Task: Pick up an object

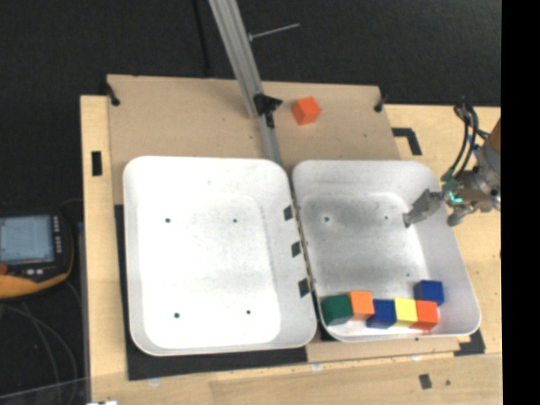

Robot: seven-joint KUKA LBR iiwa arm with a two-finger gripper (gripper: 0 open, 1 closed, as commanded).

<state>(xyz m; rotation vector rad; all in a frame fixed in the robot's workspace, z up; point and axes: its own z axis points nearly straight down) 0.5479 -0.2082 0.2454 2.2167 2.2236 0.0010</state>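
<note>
Six small blocks are sitting in a row along the near wall of the right bin [439, 251]: a green block [337, 308], orange block [361, 302], blue block [382, 312], yellow block [407, 310], a second orange block [427, 313] and a second blue block [429, 291] behind it. The claw [434, 207] is hanging over the bin's right rim, well apart from them, fingers spread and grasping nothing. A lone orange cube [305, 110] is lying on the surface [337, 133] beyond the bins. The left bin [139, 251] is sitting alongside.
</note>
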